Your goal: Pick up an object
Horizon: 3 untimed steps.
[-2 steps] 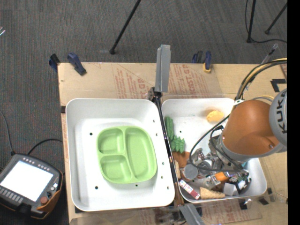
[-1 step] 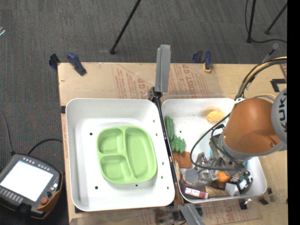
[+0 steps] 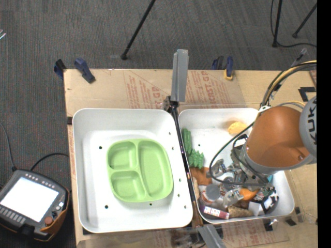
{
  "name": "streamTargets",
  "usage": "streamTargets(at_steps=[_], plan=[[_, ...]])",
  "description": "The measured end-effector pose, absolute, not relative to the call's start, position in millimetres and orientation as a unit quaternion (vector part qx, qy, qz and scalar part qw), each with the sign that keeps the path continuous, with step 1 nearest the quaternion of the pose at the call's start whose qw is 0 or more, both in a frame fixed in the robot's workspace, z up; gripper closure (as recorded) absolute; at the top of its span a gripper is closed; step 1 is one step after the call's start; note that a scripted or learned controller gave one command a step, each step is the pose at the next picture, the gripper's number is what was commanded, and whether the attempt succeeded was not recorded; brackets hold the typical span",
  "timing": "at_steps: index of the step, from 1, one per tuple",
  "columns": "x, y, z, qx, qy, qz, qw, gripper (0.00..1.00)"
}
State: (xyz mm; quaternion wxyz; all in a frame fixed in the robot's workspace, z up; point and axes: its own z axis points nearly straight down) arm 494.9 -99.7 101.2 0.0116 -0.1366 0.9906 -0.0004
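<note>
My gripper (image 3: 231, 182) reaches down into the right bin (image 3: 217, 119), low over a heap of small objects near the bin's front. The arm's orange band (image 3: 276, 137) hides much of what lies below the wrist. Around the gripper lie an orange piece (image 3: 201, 175), a red and white tube (image 3: 215, 212) and a black and white item (image 3: 268, 200). A green toy (image 3: 192, 153) lies along the bin's left wall. A yellow object (image 3: 237, 127) rests near the back of the bin.
The left bin (image 3: 90, 123) holds a green divided plate (image 3: 139, 169). A grey upright post (image 3: 180, 76) stands behind the divider between the bins. Blue clamps (image 3: 83, 68) grip the bench's back edge. A teach pendant (image 3: 31, 203) lies on the floor at left.
</note>
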Motion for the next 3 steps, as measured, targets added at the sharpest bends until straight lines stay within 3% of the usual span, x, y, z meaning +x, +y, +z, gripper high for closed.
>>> streamTargets(at_steps=[1, 2, 3], plan=[[536.6, -97.1, 86.7, -0.082, 0.997, 0.0011, 0.000, 0.00], [645.0, -97.4, 89.8, -0.095, 0.995, 0.0010, 0.001, 0.00], [578.2, -140.4, 87.5, -0.070, 0.998, 0.0002, 0.000, 0.00]])
